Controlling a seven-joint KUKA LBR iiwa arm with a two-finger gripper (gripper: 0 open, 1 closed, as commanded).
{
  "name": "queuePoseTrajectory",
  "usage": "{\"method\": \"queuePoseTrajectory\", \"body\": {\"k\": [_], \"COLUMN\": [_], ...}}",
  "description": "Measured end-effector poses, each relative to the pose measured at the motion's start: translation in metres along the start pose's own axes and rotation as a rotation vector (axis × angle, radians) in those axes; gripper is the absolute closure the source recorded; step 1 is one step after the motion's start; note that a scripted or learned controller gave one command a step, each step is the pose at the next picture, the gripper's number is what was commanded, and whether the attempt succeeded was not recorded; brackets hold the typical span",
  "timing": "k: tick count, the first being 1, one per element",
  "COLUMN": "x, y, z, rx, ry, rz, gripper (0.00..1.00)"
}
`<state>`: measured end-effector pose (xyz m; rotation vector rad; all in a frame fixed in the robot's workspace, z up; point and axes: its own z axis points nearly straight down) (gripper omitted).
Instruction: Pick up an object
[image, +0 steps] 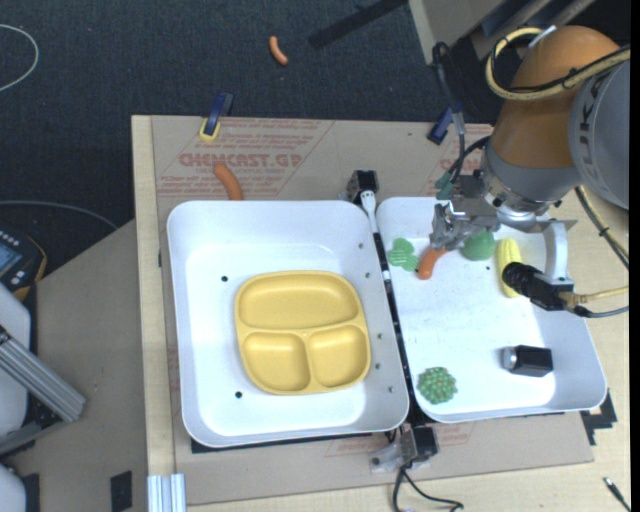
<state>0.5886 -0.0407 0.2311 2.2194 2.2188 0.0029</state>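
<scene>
2 white bins are seen side by side. A yellow 3-compartment plate (300, 331) lies in the left bin (200, 240). In the right bin (570, 385) the gripper (452, 232) is lowered at the far end, beside a small orange carrot (428, 263) that is tilted under its tip; whether the carrot is gripped, or how far the fingers are spread, cannot be told. A green leafy piece (402, 252) lies just left of the carrot. A broccoli floret (436, 384) and a black block (527, 360) rest near the front.
</scene>
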Motion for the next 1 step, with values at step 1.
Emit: {"method": "queuePoseTrajectory", "body": {"k": [1], "x": [-0.0054], "y": [-0.0017], "z": [0.0039], "rx": [0.005], "ry": [0.001], "rz": [0.000], "gripper": [1.00]}}
